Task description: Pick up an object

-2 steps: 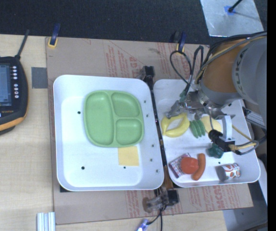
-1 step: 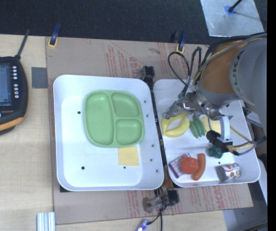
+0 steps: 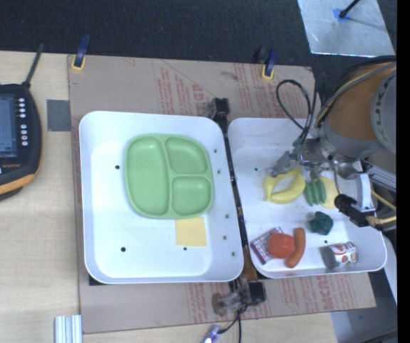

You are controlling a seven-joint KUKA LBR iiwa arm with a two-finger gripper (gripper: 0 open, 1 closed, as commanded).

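- The gripper sits low in the right bin, at the right of the frame, its dark metal tips just above the banana; whether they are spread or closed cannot be told, and nothing shows between them.
- Judged from this, the pick is not yet done: every object lies on the bin floor, and the grasp and lift remain.
- The banana is the nearest candidate, touching or nearly touching the gripper at its upper end.
- Just right of the banana lies a green pepper-like piece beside a yellow piece, crowding that side and possibly fouling a closing move.
- Lower right, a dark green lump rests near the arm's black fitting.
- Toward the bin's lower edge: a red tomato on a small packet, an orange-red sausage touching it, and a small can well apart.
- A black cable loops above the wrist, clear of the objects.
- The left bin holds a green divided plate and a yellow square, far from the action.
- On the worktop at the far left lies a teach pendant.
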